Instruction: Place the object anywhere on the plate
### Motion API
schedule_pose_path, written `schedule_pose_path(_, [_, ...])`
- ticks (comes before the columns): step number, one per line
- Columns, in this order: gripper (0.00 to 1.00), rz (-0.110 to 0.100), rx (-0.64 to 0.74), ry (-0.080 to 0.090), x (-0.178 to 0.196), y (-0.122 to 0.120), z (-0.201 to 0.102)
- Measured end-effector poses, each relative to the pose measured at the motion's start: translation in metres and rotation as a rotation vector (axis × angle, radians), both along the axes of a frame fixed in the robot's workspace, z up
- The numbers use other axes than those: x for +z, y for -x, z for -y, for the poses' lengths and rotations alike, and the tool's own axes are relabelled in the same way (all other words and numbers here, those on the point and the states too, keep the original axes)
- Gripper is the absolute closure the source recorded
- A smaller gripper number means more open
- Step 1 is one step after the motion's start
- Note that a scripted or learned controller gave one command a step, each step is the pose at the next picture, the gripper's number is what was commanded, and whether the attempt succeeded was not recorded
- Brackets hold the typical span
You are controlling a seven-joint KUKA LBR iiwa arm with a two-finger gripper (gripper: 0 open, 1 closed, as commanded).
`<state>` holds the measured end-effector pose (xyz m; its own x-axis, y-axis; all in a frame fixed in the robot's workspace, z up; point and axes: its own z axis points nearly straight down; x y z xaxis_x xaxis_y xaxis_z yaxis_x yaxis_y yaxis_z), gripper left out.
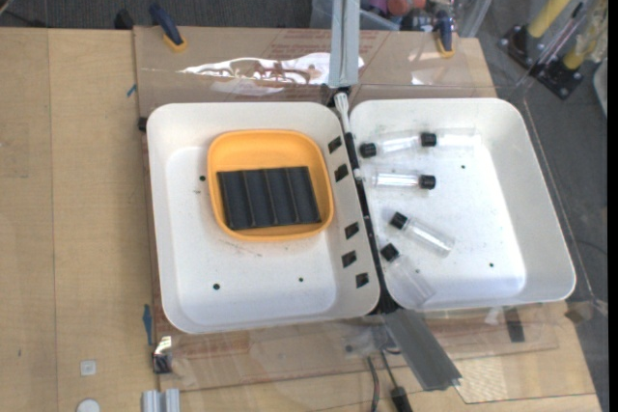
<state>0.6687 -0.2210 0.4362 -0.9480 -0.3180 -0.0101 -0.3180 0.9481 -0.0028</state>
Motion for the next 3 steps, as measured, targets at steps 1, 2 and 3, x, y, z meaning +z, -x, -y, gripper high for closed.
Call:
schedule_pose_path(1, [1.00,0.000,0.398,0.003,0.0000,0.0001,0.0003])
schedule_pose_path(2, [1.00,0.000,0.770,0.005,-0.0004,0.0002,0.0002])
schedule_pose_path(3, [1.00,0.001,0.959,0.006,-0.0006,0.0002,0.0001])
